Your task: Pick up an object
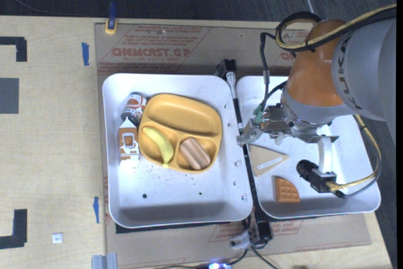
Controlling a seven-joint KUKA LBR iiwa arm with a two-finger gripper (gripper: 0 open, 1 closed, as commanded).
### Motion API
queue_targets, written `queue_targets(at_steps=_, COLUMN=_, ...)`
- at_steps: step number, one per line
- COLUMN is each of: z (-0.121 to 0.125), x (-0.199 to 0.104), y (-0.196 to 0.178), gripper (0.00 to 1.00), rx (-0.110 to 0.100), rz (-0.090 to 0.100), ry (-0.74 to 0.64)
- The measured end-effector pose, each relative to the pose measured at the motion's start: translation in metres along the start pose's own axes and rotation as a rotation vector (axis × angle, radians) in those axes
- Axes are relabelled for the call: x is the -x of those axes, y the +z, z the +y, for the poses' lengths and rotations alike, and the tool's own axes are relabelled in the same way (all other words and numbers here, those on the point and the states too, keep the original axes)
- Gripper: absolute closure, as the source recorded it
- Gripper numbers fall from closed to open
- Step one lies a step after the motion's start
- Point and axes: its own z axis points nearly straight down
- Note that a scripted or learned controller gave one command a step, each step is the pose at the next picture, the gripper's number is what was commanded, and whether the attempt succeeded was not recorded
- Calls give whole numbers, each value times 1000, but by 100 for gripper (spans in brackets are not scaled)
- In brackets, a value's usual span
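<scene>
My gripper [249, 133] hangs low over the left edge of the right bin [365, 198], close to the divider between the two bins. Just below it lie a pale flat wedge [269, 151] and a thin pale stick [271, 164]. An orange waffle-like piece [286, 189] rests nearer the front of the same bin. I see nothing held at the gripper.
The left bin [182, 208] holds a yellow divided plate [182, 111] with a banana [160, 144] and a sausage [195, 153] in it. A small can [133, 108] and a white-orange carton [128, 142] lie at the plate's left. The arm covers the back of the right bin.
</scene>
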Motion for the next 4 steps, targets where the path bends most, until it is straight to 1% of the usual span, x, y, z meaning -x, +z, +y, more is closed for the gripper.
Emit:
queue_targets(at_steps=1, z=-9, x=35, y=40, gripper=0, rx=10, rz=17, ry=-11)
queue_targets(at_steps=2, z=-8, x=45, y=48, gripper=0, rx=14, rz=24, ry=-12)
queue_targets(at_steps=4, z=-11, x=55, y=53, gripper=0, rx=25, rz=21, ry=-9)
